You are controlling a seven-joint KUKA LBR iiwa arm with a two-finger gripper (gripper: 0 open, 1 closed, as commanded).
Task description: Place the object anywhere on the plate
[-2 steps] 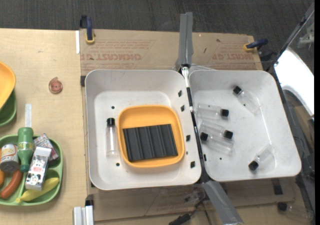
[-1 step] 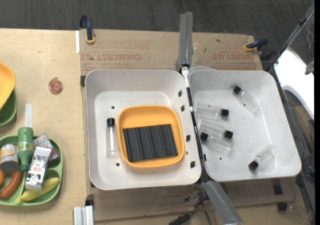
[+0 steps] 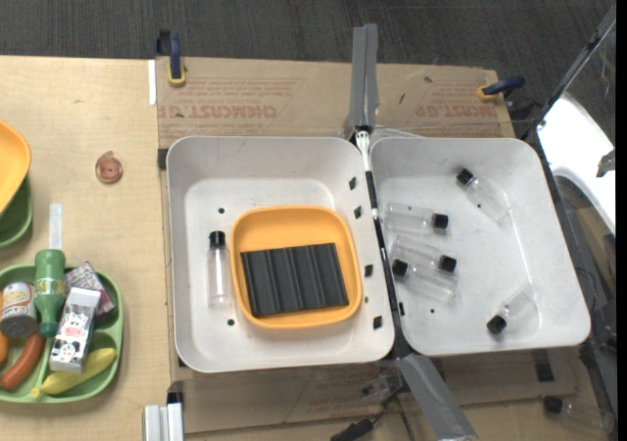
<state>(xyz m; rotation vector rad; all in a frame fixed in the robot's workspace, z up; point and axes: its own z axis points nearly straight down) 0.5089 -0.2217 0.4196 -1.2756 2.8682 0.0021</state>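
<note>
Presently, the orange plate [image 3: 294, 218] is found in the left bin [image 3: 192, 171], with a dark ridged block [image 3: 294, 278] already lying on its middle. A clear tube with a black cap [image 3: 217, 269] lies just beside the plate's left rim, off the plate, its cap toward the far side. Five more capped tubes [image 3: 423, 279] are scattered in the right bin [image 3: 554, 263], well apart from the plate.

Whether the jaws are spread or pressed together cannot be told.

The tube beside the plate is judged to be the thing still to be placed, although this cannot be confirmed. Such a tube is expected to be light, stiff, smooth and inclined to roll; if it is glass, it is also fragile. A hold across the middle of the barrel, at right angles to its length, is advised, with modest closing force. The cap end is to be avoided, since a pinch there is likely to tip the tube. On release, the tube may roll against the block.
</note>
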